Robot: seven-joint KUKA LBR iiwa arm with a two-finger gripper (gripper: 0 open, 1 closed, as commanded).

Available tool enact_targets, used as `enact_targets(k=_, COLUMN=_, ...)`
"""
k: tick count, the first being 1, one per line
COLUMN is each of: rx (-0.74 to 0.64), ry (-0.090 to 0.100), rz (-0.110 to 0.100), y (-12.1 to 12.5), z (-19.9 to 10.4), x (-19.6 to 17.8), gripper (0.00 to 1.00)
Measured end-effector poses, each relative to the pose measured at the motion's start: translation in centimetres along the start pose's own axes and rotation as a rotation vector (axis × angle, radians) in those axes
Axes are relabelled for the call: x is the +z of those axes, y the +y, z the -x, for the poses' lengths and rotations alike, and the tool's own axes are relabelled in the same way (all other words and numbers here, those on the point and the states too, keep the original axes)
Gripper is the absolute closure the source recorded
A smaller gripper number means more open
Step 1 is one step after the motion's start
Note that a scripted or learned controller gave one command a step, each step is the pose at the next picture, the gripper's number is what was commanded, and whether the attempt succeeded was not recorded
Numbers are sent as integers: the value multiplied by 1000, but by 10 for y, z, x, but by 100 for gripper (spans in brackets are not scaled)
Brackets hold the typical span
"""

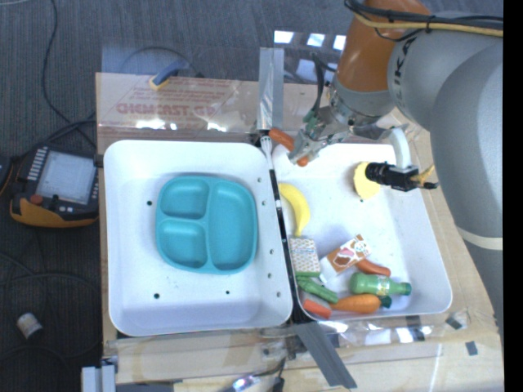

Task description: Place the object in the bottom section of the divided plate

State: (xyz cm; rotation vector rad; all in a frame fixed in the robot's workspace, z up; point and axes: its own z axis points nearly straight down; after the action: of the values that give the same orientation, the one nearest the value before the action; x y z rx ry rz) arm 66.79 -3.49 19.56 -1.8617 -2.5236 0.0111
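From the overhead camera view we are seeing the gripper point(306, 147) hanging over the far left corner of the right bin point(421, 243); whether it is released or clenched we cannot tell. A small orange object point(282, 138) is lying just beside it at the bin's rim. The teal divided plate point(207, 223) is sitting in the left bin point(131, 300). A banana point(295, 205), a yellow fruit point(365, 179), a carrot point(357, 303) and a green bottle point(378, 285) are resting in the right bin.
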Motion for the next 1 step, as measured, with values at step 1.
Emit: enact_targets(k=1, rx=0, ry=0, rz=0, y=0, z=0, x=0, gripper=0)
